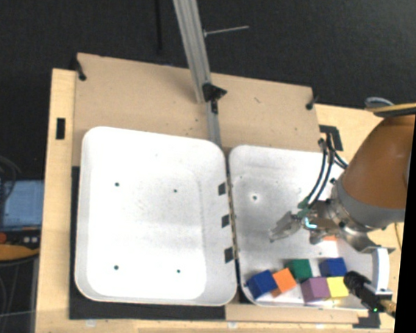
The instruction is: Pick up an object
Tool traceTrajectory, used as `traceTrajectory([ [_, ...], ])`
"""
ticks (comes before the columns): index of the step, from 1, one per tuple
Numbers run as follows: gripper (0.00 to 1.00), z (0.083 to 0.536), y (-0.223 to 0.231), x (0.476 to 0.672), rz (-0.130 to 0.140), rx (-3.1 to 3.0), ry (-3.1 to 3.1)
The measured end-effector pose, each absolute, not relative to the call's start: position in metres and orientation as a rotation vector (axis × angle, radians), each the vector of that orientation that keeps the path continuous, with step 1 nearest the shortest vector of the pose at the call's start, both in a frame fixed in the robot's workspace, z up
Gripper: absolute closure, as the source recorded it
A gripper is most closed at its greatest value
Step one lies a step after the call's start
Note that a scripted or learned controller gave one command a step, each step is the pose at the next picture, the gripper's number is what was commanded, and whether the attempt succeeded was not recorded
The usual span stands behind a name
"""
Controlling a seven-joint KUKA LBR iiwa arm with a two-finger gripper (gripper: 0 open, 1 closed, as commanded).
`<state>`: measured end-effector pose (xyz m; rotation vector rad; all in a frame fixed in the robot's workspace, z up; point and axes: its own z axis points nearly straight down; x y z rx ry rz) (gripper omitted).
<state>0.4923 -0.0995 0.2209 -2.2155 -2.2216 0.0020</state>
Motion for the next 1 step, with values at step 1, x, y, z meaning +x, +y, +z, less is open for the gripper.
traceTrajectory([
  [1,0.00,0.2231,-0.1001,0.4932,-0.003,-2.224,-2.220],
])
